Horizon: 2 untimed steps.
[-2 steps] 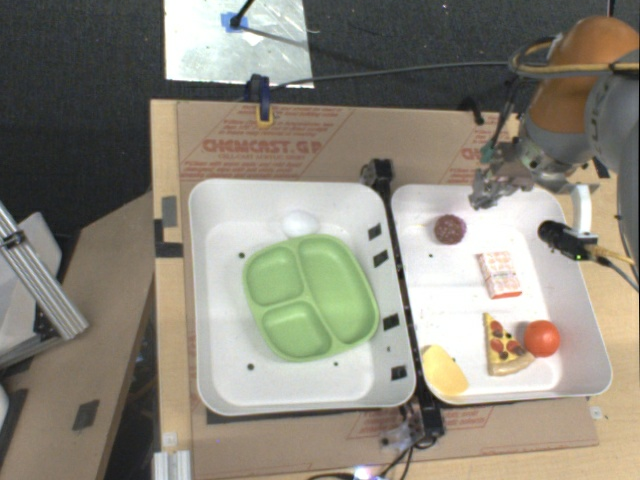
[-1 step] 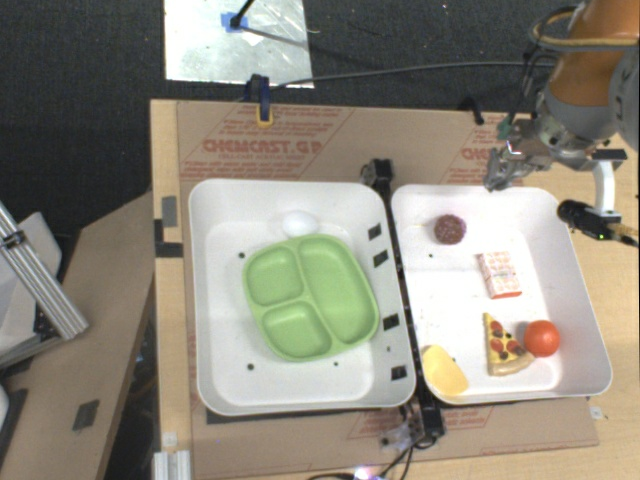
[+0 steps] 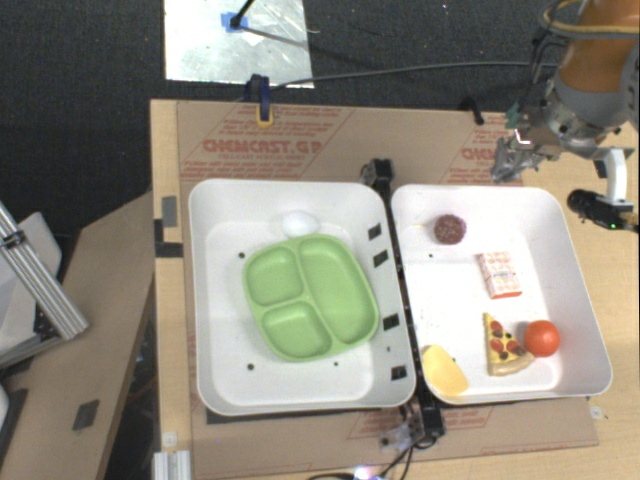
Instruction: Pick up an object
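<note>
A: Where is the gripper (image 3: 510,160)?

B: At about two o'clock in the camera view, above the far rim of the right bin (image 3: 575,268), near that bin's back corner. The grey arm with its orange band (image 3: 600,28) comes in from the upper right. Whether the fingers stand wide or narrow, I cannot tell; they are too small and dark against the cardboard.

A: Is anything between them?

B: Nothing visible. All the objects lie in the bin, apart from the gripper.

A: What lies nearest?

B: A dark reddish round piece (image 3: 450,229), toward seven o'clock from the gripper. Past it, at six o'clock, a small white and pink box (image 3: 499,274) near the bin's middle. Further down, a toy pizza slice (image 3: 503,345) with a red tomato (image 3: 541,338) touching or just beside it at its three o'clock. A yellow piece (image 3: 443,370) sits in the near left corner.

A: And the left bin (image 3: 215,298)?

B: It holds a green divided plate (image 3: 311,296) with three compartments, and a small white round thing (image 3: 298,223) just at the plate's twelve o'clock.
</note>
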Each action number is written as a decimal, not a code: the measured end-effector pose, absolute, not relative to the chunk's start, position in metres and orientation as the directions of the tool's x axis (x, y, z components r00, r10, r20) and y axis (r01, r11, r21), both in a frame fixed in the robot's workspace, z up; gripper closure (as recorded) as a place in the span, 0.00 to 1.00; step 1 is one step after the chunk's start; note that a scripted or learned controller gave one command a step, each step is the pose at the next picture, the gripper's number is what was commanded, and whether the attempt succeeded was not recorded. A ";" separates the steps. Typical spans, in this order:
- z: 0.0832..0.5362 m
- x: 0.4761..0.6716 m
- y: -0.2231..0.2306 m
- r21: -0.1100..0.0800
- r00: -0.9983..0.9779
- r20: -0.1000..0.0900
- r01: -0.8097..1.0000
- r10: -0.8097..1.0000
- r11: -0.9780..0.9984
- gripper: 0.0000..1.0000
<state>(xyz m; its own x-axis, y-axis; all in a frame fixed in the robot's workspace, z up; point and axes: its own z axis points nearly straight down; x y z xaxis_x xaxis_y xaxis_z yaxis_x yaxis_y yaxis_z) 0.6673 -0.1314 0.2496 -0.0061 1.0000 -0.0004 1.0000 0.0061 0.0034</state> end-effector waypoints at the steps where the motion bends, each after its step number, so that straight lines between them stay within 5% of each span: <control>1: 0.256 0.649 -0.080 0.001 -0.006 0.000 1.000 1.000 0.006 1.00; 2: 0.244 0.629 -0.025 0.000 -0.007 0.001 1.000 1.000 0.007 1.00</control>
